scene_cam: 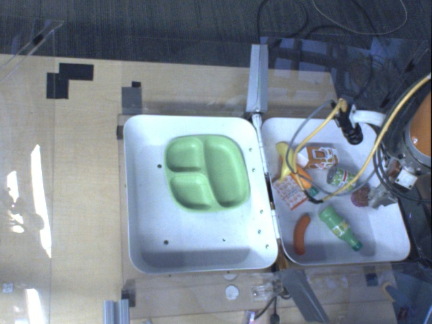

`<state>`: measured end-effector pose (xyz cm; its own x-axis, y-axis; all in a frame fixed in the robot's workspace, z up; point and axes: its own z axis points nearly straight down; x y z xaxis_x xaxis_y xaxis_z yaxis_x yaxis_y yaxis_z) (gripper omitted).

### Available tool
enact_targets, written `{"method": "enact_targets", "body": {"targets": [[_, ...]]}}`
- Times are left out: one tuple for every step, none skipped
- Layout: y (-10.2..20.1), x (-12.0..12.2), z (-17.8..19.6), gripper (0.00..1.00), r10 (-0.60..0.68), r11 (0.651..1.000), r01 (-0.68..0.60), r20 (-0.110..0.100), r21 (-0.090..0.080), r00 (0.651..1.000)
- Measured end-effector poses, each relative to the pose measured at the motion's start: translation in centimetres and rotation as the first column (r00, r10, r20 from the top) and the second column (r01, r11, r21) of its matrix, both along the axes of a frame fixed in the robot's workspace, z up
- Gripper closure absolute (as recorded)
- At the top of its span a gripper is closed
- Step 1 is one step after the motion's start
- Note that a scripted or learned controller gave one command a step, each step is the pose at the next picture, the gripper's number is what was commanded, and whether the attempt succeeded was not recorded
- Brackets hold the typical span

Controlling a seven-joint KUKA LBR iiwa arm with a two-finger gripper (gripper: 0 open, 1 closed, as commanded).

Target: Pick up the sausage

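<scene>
Gripper (378, 198) at right bin (398, 252) edge, can't tell its state (cables hide it). Sausage (301, 233) lower-left of it, bottle (339, 227) between. Green tray (206, 171) sits in left bin (145, 181).

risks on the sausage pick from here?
1. The sausage lies near the right bin's left wall, so a finger may strike the wall on descent.
2. The green bottle lies close beside the sausage; a slightly offset grasp could catch or shove it instead.
3. Yellow and black cables loop over the clutter in the bin and could snag items as the arm moves.
</scene>
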<state>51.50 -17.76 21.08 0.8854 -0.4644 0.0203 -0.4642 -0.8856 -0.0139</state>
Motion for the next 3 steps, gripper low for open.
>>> {"method": "enact_targets", "body": {"targets": [[-2.9, 0.2, 1.1, 1.00, 0.266, 0.964, -0.266, 0.011, -0.007, 0.964], [-2.9, -0.7, 1.8, 1.00, 0.274, 0.962, -0.274, 0.014, -0.007, 0.962], [-2.9, -1.3, 1.3, 1.00, 0.273, 0.962, -0.273, 0.013, -0.006, 0.962]]}}
